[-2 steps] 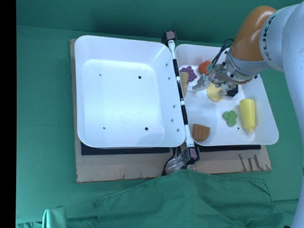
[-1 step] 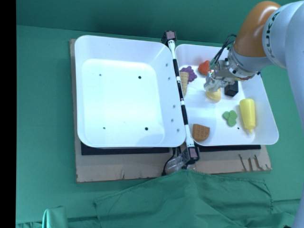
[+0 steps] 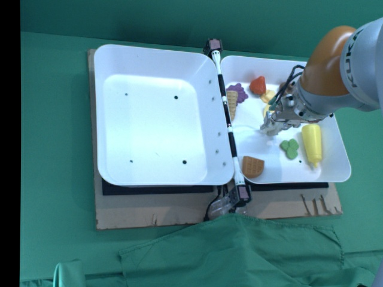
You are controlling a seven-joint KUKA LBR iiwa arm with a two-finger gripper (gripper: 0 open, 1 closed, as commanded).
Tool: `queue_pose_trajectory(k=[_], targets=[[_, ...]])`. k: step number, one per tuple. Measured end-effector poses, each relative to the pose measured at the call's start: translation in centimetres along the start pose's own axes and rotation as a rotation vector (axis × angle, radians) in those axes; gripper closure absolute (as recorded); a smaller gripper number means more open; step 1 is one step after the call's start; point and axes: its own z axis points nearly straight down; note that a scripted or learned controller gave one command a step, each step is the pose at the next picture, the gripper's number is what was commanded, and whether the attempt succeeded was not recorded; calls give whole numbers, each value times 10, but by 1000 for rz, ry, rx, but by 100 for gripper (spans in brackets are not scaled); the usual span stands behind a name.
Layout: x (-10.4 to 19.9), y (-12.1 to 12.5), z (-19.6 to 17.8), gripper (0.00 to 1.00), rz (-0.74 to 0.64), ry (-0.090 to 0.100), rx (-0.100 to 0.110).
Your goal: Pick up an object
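Observation:
My gripper [image 3: 270, 128] reaches into the right bin [image 3: 272, 169] from the right, its tips low over the bin's white floor near the middle. Nothing shows between the fingers. Around it lie several toy foods. A red strawberry [image 3: 258, 85] and a yellow piece [image 3: 268, 95] sit just behind the gripper. A green piece [image 3: 290, 148] lies in front of it, to its right. Further right lies a yellow corn cob [image 3: 312, 143]. A purple grape bunch with a cone [image 3: 234, 97] rests by the bin's left wall. An orange waffle piece [image 3: 252, 167] sits at the front left.
The left bin [image 3: 155, 115] stands beside the right one, joined by a black-and-white divider bar [image 3: 226, 115]. Both rest on a cardboard sheet [image 3: 179, 217] over green cloth. A fold of green cloth [image 3: 239, 250] lies in front.

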Motion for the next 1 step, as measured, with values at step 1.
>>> queue_pose_trajectory(k=[1], targets=[[-4,-27,-105,100,-2,0,7]])
